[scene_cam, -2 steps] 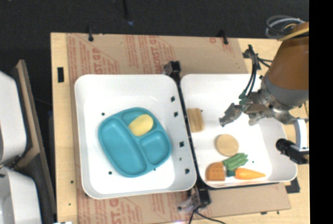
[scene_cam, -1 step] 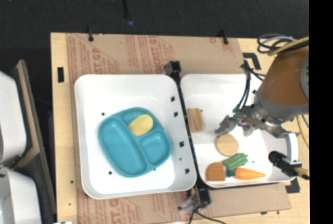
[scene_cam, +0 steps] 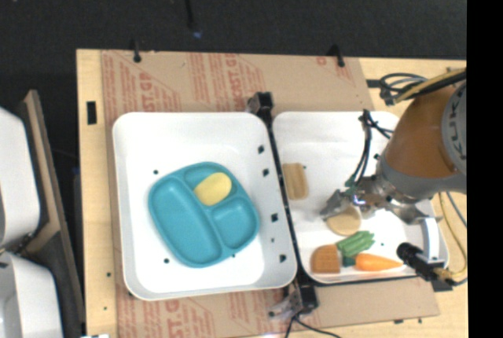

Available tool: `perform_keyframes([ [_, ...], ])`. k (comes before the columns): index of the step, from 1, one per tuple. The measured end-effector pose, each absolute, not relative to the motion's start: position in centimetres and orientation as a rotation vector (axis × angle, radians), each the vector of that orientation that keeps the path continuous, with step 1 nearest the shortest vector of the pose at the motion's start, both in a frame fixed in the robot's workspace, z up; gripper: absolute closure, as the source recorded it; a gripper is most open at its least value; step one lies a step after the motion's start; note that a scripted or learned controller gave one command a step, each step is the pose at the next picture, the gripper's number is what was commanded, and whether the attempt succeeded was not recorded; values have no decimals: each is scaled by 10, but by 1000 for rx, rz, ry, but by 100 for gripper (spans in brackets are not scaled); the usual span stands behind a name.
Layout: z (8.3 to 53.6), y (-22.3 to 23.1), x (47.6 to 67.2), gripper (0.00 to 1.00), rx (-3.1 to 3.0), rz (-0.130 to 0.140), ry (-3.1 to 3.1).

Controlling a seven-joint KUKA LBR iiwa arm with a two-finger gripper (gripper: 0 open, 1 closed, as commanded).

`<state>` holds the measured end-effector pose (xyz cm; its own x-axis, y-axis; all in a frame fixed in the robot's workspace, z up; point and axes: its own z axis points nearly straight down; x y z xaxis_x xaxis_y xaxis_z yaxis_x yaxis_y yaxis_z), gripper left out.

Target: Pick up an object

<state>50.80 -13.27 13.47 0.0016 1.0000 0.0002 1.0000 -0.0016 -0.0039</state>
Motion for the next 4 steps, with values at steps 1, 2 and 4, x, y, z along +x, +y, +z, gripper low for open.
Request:
perform_keyframes([
  [1, 148, -133, 510, 100, -2225, -2, -2221],
  [2, 207, -129, 517, 100, -2225, -6, -2225],
  [4, 300, -126, 512, 100, -2224, -4, -2224],
])
